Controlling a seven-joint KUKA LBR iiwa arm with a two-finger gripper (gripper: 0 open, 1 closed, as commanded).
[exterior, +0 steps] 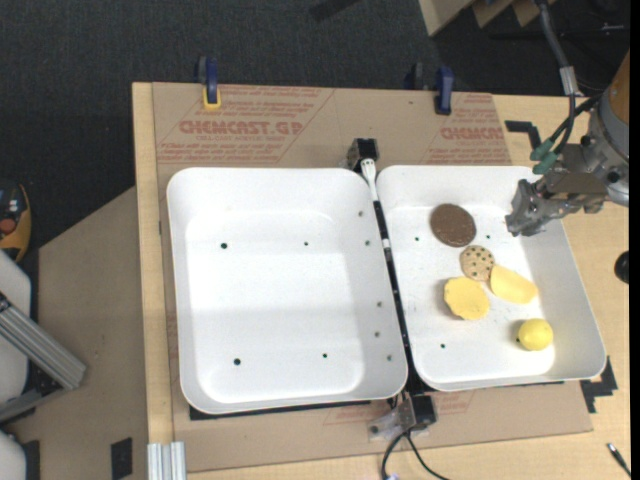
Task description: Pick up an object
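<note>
1. Five small objects lie in the right bin [570,268]: a brown disc [453,224], a speckled cookie [477,261], two yellow pieces [467,298] [513,285] and a yellow ball [535,334].
2. The gripper [524,214] hangs over that bin's far right part, near the brown disc but apart from it.
3. Its fingers look drawn close together, though the dark tips blur and I cannot tell for sure; nothing shows between them.
4. The left bin [200,208] sits alongside.
</note>
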